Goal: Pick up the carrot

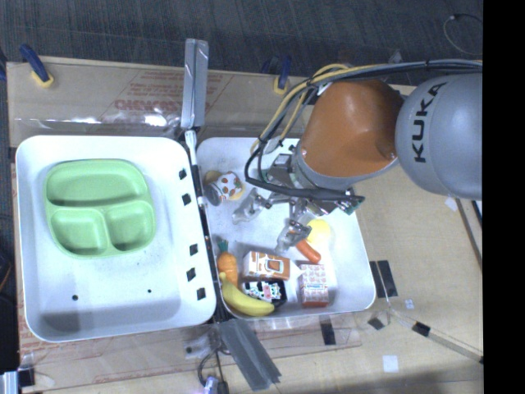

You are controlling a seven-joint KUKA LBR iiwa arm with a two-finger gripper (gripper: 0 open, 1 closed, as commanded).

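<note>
Gripper [297, 230] hangs low in the right bin [361, 286], centre-right of frame, under the orange wrist band [349, 130]; can't tell whether it's spread or pressed together, metal parts blur into the clutter, and nothing is clearly seen pinched. Carrot: the orange piece [309, 251] just below-right of the gripper, touching or nearly touching the tip, lying tilted beside a yellow item [320, 231]. Note a second orange thing [226, 264] at the bin's left wall, above the banana [246, 302], so the carrot ID is a judgement, not certain. Risks, as I read it: carrot sits tight among the yellow item, the cartons [267, 266] and a small box [314, 286], so a closing pinch could catch a neighbour w/ it or nudge the carrot aside; tilted, rounded shape may slip out on lift; loose cables [275, 138] near the wrist hang over the bin and could drag. A donut-like toy [225, 185] sits at the bin's upper left, well apart. Left bin [33, 220] holds a green divided tray [98, 203]. Both bins rest on a pale bench [410, 228] w/ black tape marks; blue clamps [37, 66] along the top edge; dark carpet [246, 6] across the top of frame.
</note>
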